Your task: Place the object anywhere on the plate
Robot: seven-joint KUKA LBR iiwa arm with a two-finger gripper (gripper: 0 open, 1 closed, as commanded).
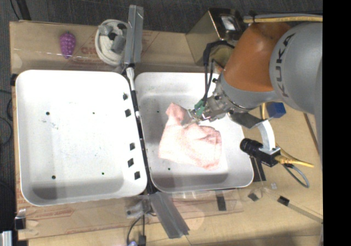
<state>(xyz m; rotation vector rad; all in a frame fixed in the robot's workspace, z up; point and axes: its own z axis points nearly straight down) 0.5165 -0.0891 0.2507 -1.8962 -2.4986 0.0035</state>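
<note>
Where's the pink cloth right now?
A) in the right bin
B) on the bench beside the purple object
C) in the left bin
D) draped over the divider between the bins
A: the pink cloth lies crumpled on the floor of the right bin, with the gripper at its upper edge; the left bin sits apart from it.

The arm bears "KUKA" in dark letters on its grey casing, running down its side. Faint red print on the surface is too blurred to read.
</note>
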